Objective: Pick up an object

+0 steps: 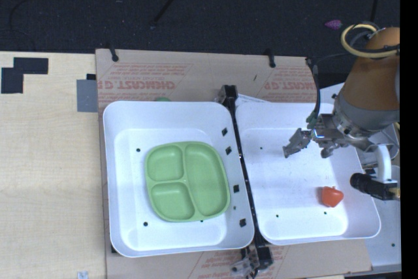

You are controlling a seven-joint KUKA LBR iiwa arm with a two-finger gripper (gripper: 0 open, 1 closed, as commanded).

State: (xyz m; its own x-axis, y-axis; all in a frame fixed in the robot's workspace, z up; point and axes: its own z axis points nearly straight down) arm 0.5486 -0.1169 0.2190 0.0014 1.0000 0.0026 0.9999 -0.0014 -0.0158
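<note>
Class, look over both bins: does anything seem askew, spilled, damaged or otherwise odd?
Nothing stands out. The green tray lies flat in the left bin, slightly turned. The red object sits intact in the right bin, apart from the gripper.

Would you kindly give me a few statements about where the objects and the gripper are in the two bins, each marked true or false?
1. The green divided plate lies in the left bin. True.
2. The red object sits on the plate. False: it lies in the right bin.
3. The gripper is over the right bin. True.
4. The gripper holds the red object. False: the object lies apart from it on the bin floor.
</note>
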